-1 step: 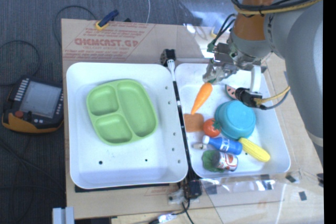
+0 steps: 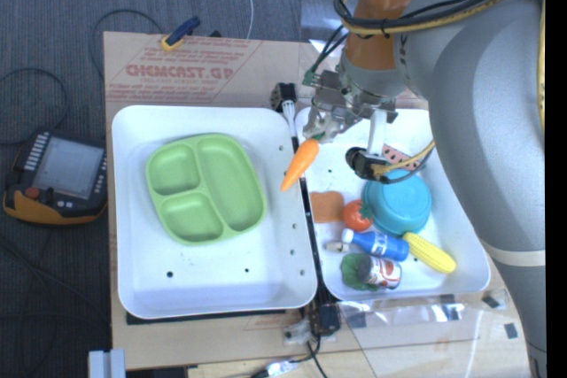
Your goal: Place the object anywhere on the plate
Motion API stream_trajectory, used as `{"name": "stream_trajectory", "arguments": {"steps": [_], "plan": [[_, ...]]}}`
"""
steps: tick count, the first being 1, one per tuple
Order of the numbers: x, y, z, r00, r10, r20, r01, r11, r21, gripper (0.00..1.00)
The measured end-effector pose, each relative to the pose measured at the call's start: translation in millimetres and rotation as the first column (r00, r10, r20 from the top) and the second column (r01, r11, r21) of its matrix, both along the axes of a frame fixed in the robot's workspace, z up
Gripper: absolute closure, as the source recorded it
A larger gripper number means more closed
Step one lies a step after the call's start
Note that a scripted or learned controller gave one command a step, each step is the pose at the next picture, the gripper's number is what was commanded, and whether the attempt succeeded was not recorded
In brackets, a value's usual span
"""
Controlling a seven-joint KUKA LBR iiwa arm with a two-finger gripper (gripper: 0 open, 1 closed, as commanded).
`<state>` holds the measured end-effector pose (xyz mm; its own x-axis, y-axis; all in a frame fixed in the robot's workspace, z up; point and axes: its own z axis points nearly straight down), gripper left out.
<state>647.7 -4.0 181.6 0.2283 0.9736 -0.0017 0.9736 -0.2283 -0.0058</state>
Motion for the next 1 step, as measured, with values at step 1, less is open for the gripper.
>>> {"name": "stream_trajectory", "arguments": {"steps": [1], "plan": [[0.2,-3.3,1.0,1.000,-0.004,0.001,0.004,1.000,-0.002,0.00]]}}
